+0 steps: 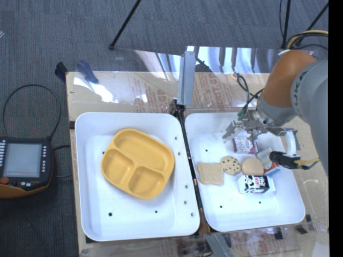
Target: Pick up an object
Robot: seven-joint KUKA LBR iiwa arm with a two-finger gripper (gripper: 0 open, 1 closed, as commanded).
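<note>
Gripper (244,131): fingers apart, above pink carton (245,144), right of centre | Step: grasp | Advice: descend vertically, straddle carton, avoid cookie (231,165).

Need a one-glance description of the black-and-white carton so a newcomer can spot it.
Look in the right-hand bin, the one without the yellow tray. Its items huddle near the middle; the black-and-white carton lies on its side at the near edge of that huddle, just below the round bun. It is the only boxy item with cow-like black patches.
</note>
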